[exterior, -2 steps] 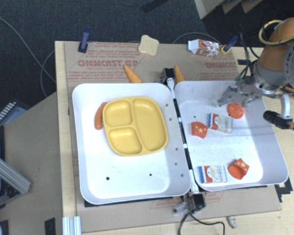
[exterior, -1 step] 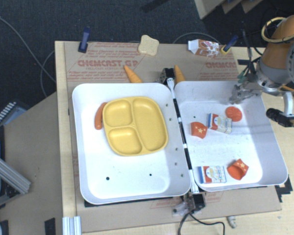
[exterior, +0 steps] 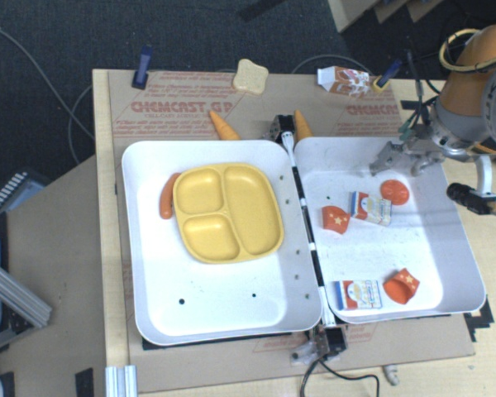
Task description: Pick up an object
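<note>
Gripper hangs over top of right bin, just above red tomato; fingers spread apart, nothing between them. Tomato lies on bin floor, beside small carton and red piece. Near front edge: 2nd carton, another red piece. Left bin holds yellow divided plate, with sausage at its left rim. Bread slice lies on bench behind bins.

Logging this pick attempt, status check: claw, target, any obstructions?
Claw over right bin's far edge, nothing seen between fingers. Red round piece just below it, untouched. Small carton lies close beside.
</note>
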`<state>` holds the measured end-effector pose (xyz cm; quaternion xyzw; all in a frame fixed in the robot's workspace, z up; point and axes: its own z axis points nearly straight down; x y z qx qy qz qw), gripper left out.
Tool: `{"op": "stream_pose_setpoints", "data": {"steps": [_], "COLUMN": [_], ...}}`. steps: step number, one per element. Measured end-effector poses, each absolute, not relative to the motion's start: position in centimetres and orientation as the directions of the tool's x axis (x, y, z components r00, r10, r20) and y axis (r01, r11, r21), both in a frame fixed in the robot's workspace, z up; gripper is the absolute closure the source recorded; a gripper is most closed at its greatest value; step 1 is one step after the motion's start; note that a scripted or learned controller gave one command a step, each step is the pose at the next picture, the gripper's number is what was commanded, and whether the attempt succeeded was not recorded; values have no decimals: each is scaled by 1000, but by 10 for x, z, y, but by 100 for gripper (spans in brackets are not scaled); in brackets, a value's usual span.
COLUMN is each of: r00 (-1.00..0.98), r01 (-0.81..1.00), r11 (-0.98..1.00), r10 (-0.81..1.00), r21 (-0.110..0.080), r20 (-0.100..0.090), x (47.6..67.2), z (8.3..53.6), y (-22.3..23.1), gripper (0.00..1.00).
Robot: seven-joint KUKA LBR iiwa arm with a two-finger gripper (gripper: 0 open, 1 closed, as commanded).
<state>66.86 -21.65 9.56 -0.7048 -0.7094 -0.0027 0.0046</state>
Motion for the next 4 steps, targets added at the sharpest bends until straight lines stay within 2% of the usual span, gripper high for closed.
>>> {"op": "stream_pose_setpoints", "data": {"steps": [1,2,3,4], "r00": [-1,-2,0,-1], "r01": [1000,1000,1000,1000], "r11": [1,2,0,1], "r10": [1000,1000,1000,1000], "r21": [1,-2,-1,2], "r20": [0,3,0,0], "x": [640,667,622,628], "z": [85,85,85,85], "y": [-190,-209,-206,-211], "gripper": [0,0,0,0]}}
